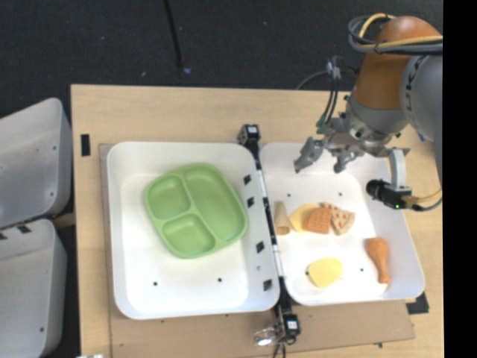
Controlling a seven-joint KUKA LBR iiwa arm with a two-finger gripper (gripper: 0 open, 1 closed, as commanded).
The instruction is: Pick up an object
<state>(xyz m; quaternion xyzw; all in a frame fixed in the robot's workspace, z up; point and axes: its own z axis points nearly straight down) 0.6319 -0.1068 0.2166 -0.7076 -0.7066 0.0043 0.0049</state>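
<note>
**Pincer spread over right bin, nothing gripped**

Pincer [325,156] hangs released above the right bin's [402,286] far end, fingers splayed. Below it: tan cone [282,218], waffle-textured orange piece [318,221], smooth yellow lump [325,271], orange drumstick shape [378,258]. Glossy green divided plate [195,209] sits in the left bin [134,293].

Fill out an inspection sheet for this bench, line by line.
Surface: wooden bench bearing left bin and right bin.
Job's things: in the right bin, cone, waffle pieces, yellow piece, orange drumstick.
Clutter: green divided plate in the left bin.
Grippers: gripper open above the right bin's far end, holding nothing.
Cables: cable beside the arm.
Surroundings: dark floor.
</note>
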